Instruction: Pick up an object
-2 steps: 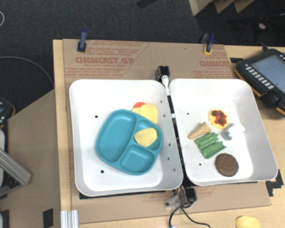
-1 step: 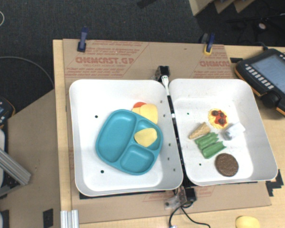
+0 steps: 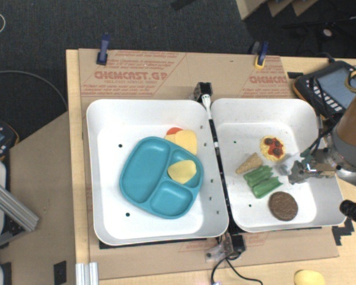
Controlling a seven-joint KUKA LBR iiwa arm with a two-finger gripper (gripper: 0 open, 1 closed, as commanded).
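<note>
cardboard sheet (image 3: 136, 70) w/ red print | blue clamp (image 3: 103, 49) top-L edge | 2nd clamp (image 3: 261, 53) top-R edge | pendant (image 3: 323, 89) far R

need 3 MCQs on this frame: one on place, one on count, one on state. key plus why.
1. Where does the brown disc lie?
A. in the right bin, toward its near edge
B. on the plate in the left bin
C. on the bench outside both bins

2. How many compartments does the blue plate have?
A. two
B. three
C. five

3. How does the blue plate lie?
A. flipped face down
B. on edge against the bin wall
C. flat, compartments facing up

Key:
1 A: the disc sits on the right bin's floor, just nearer the camera than the green piece.
2 B: raised ridges split the plate into three wells.
3 C: the wells are open to view, and a yellow piece rests in one.
</note>
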